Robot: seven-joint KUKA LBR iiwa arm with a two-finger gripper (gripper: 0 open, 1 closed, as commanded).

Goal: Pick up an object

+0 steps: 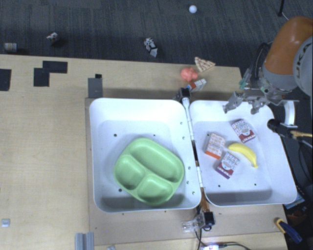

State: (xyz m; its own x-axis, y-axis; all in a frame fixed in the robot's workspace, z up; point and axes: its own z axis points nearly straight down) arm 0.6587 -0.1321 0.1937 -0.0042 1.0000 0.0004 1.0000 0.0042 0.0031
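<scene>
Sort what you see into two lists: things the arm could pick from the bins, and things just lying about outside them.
For the job: banana; three small packets; green divided plate; gripper above the right bin.

Lying about: pink lump; wedge-shaped piece; white ball on the floor.

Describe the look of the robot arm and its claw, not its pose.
The arm is grey with a rounded orange band above the wrist. Its claw is a pale grey metal piece with thin splayed prongs. Dark cables run beside the wrist.
</scene>
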